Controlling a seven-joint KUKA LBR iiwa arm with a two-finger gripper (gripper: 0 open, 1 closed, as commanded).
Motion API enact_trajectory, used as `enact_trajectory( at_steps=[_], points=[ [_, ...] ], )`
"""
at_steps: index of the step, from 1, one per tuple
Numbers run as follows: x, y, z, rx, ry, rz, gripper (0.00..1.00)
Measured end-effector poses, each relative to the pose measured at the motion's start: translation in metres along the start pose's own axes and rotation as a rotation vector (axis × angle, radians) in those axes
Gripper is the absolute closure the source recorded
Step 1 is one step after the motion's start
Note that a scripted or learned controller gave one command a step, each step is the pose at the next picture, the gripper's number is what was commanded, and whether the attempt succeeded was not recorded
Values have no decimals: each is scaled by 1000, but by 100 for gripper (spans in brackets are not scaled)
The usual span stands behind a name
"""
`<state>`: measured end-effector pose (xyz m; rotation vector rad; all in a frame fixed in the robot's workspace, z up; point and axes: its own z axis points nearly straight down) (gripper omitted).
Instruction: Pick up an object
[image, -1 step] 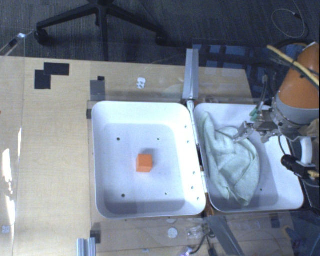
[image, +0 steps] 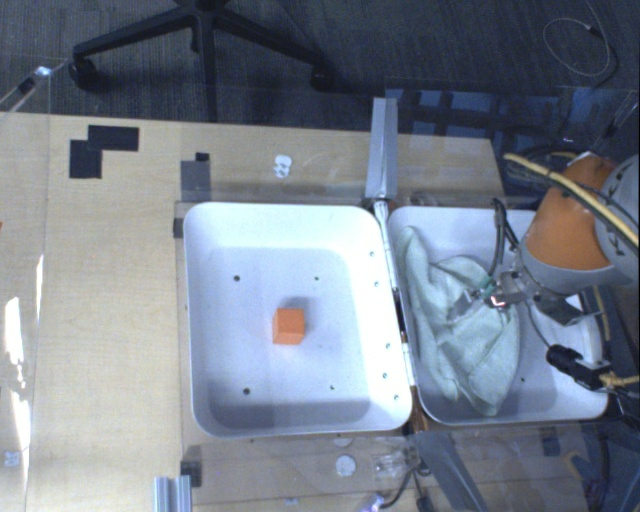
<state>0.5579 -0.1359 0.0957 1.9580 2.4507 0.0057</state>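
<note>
So far, you have nothing lifted: the gripper (image: 487, 293) sits low in the right bin (image: 560, 400), down on the pale grey-green cloth (image: 462, 330), and the cloth lies slumped on the bin floor rather than hanging from anything. Whether the fingers are spread or pinched you cannot tell from this slanted view, because the wrist and the cloth's folds crowd them, so count no grasp as made. What remains, by my reading, is the whole of it: a firm pinch on a fold and a clean raise. The cloth is the object nearest the tool; it lies as a crumpled strip against the bin's left wall, its long axis running from the far edge of the bin toward the near edge, with the bulk bunched toward the near end. Your other candidate, the orange cube (image: 289, 326), rests alone near the middle of the left bin (image: 210, 390), well apart from the arm, its sides roughly square to the bin walls and with no long axis to speak of.
</note>
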Motion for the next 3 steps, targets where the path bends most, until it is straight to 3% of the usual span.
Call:
enact_trajectory(
  at_steps=[1,2,3],
  points=[
    [37,-45,-31,3,2,145,0],
    [37,-43,-41,1,1,144,100],
    [47,54,-145,1,-1,170,100]
  ],
)
